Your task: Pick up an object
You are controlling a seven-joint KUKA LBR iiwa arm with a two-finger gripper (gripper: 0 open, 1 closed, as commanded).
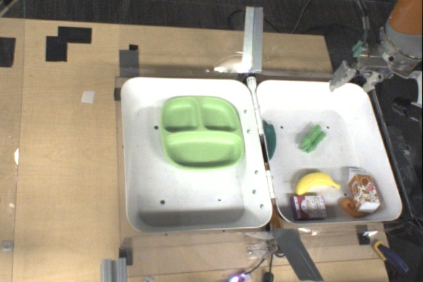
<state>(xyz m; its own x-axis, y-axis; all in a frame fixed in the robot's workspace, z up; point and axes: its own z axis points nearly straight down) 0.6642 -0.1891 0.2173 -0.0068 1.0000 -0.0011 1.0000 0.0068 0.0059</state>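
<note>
My gripper (354, 78) hangs over the far right corner of the right bin (370, 109), open, with nothing between its fingers. In that bin a small green ribbed piece (312, 139) lies near the middle. A yellow banana (316, 182) rests toward the front, touching a dark maroon container (308, 207) on its side. A brown and orange carton (362, 193) sits in the front right corner. A dark green object (268, 139) is tucked against the divider wall. All of these lie well below and to the left of the gripper.
The left bin (142, 201) holds a light green divided plate (201, 131). A metal post (254, 39) stands behind the seam between the bins. Cables run across the dark floor behind the bench at the upper right.
</note>
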